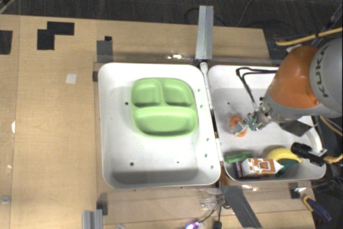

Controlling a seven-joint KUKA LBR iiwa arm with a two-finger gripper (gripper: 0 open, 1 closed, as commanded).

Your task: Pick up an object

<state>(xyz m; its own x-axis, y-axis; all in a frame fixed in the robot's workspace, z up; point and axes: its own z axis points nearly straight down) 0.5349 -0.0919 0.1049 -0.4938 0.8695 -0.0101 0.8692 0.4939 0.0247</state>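
- An orange object (235, 123) is seen on the floor of the right bin (230, 91), just beside the gripper (252, 122), left of it.
- Whether the object is touched or gripped cannot be told; the gripper's state cannot be made out.
- Bare floor is left above and left of the object, toward the divider.
- The near wall is crowded by a box (261, 167), a green item (237, 157) and a yellow item (283, 155).
- A green tray (162, 105) is set mid-floor in the left bin (115, 131), with open margins kept on all sides.
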